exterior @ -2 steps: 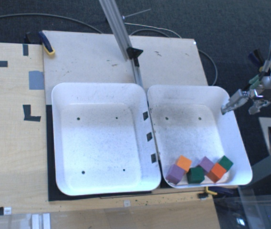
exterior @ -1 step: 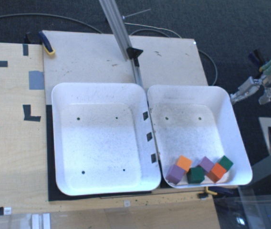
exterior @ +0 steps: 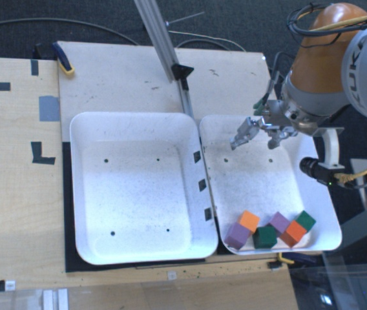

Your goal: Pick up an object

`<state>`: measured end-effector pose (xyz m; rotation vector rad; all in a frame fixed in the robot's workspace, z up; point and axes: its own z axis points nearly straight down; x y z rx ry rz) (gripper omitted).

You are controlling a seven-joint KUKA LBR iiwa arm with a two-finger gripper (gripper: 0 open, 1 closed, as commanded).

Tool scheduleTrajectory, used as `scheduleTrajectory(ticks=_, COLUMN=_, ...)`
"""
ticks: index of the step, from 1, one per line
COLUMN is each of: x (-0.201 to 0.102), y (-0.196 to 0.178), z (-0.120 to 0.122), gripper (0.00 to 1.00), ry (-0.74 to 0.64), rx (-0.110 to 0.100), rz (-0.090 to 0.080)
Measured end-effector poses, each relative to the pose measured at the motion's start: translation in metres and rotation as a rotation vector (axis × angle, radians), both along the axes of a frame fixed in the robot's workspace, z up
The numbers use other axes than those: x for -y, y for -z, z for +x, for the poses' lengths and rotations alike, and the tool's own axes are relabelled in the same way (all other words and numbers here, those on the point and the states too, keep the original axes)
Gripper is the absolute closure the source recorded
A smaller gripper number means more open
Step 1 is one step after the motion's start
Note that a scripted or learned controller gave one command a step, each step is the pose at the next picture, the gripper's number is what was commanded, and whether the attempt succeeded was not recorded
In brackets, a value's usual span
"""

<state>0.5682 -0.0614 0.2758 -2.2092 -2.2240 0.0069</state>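
Several small blocks lie bunched at the near end of the right bin: an orange block, a purple block, a dark green block, a second purple block, a red-orange block and a green block. My gripper hangs over the far end of that bin, well away from the blocks. It is open, and nothing sits between its fingers.
The left bin lies beside the right one, with a shared rim between them. A slanted metal rail runs from the top of the view down to the bins' far edge. Cables trail on the dark floor behind the bench.
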Motion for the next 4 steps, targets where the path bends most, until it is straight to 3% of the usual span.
scheduleTrajectory(ticks=1, x=0.044, y=0.186, z=-0.021, gripper=0.00, ry=0.007, rx=-0.001, rz=-0.002)
scheduleTrajectory(ticks=2, x=0.055, y=0.151, z=-0.045, gripper=0.00, ry=0.006, rx=0.005, rz=-0.001)
scheduleTrajectory(ticks=3, x=0.054, y=0.153, z=-0.045, gripper=0.00, ry=0.005, rx=0.005, rz=-0.001)
scheduleTrajectory(ticks=4, x=0.110, y=0.123, z=-0.040, gripper=0.00, ry=0.009, rx=0.009, rz=-0.004)
